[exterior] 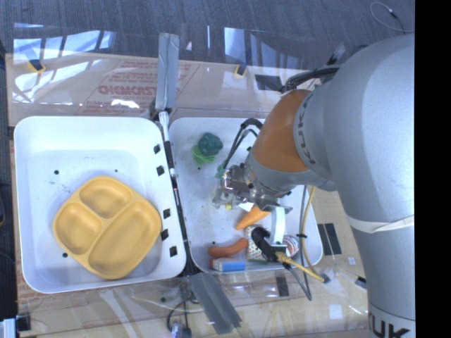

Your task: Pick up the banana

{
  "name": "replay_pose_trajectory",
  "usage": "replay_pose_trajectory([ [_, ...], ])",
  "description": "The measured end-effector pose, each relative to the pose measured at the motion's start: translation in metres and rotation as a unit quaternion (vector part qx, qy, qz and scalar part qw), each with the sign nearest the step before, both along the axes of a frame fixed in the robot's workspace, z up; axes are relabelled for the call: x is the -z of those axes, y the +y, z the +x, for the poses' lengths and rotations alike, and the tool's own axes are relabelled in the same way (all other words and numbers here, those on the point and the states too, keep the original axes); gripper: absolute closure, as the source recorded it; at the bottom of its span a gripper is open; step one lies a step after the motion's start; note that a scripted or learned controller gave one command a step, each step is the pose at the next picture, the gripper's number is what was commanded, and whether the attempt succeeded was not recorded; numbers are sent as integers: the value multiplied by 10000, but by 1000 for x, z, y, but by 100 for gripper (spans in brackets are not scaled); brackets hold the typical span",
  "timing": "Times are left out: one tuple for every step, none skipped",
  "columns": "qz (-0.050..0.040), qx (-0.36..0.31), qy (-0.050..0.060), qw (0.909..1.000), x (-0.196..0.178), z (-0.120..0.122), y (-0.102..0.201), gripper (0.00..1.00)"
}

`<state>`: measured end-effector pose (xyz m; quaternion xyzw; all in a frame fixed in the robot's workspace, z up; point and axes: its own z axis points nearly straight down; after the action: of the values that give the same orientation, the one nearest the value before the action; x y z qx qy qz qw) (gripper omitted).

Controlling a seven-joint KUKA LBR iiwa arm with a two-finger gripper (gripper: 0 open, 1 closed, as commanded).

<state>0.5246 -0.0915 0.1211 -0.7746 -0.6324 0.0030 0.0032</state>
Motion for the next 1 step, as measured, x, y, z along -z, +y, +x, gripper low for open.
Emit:
replay_pose_trajectory([
  [-9,332,2,9994,-73,65,49,100],
])
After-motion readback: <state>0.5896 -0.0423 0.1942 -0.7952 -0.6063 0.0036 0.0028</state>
